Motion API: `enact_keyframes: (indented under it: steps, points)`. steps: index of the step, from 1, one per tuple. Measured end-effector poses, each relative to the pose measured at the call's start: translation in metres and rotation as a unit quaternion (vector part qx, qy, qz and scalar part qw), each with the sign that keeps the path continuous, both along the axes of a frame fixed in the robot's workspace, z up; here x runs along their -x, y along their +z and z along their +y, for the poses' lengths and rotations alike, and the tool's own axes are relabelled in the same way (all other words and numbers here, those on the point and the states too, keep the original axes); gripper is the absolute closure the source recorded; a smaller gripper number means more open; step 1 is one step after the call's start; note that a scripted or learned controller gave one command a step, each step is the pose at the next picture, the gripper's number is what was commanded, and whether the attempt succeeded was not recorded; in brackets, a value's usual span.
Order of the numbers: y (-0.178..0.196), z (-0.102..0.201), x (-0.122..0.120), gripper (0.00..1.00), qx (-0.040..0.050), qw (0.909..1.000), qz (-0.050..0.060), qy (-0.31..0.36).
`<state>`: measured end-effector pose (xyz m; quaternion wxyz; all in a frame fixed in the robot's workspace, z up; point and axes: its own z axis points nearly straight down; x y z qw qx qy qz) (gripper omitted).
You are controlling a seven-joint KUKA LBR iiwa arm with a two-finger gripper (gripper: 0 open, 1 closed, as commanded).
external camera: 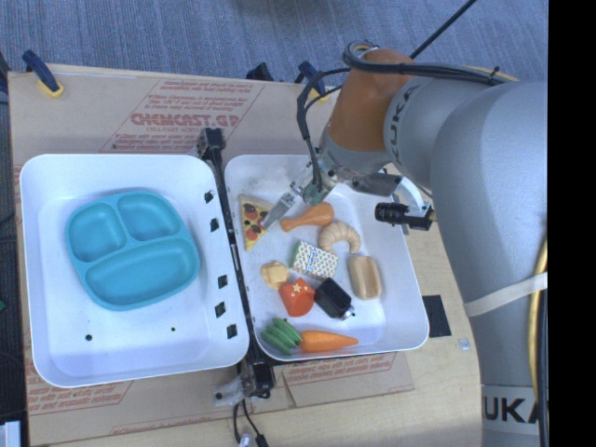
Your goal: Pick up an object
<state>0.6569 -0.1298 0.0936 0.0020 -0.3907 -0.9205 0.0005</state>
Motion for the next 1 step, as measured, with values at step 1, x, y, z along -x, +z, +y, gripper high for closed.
enact_keyframes:
  steps: [1]
  points:
    - [-0.0021,0.0146,0.1012,0.00,0.0001,0.9996,0.000,0.027]
